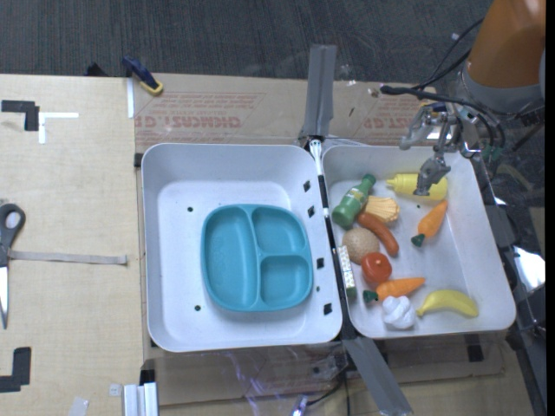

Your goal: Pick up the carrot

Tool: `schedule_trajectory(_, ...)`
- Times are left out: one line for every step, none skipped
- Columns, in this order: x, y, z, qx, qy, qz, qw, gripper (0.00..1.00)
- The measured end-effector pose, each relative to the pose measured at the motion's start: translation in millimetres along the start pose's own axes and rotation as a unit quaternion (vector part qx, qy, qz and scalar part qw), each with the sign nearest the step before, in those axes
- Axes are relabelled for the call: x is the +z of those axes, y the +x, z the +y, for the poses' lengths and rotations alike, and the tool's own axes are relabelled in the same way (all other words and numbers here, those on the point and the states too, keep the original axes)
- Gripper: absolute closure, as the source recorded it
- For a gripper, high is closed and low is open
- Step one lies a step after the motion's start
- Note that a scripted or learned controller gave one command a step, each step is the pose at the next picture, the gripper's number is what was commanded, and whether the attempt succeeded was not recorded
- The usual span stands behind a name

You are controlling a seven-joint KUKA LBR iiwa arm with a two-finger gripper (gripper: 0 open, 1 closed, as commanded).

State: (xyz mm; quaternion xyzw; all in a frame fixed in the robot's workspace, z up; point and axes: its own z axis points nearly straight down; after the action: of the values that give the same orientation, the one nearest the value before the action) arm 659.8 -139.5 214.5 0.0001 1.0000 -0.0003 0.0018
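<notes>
Gripper (430, 180) hung over the right bin's (494, 258) far end, fingers just above the yellow mustard bottle (408, 185), nothing visibly between them; released or clenched, I couldn't tell. Carrot (431, 221) lay just below, tilted, near the sausage (379, 233) and green bottle (352, 201).

the arm (512, 37) is running off the frame at two o'clock, so just its orange band and wrist are showing. the gripper (431, 177) is covering part of the yellow mustard bottle (408, 185), and its fingers are blurring together. at nine o'clock, the scissors (7, 250) are getting cut off by the edge.
</notes>
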Motion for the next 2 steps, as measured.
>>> schedule_trajectory(121,50,-17,0.006,0.0,-0.001,1.0,0.0)
schedule_trajectory(109,47,-16,0.004,0.002,-0.004,1.0,1.0)
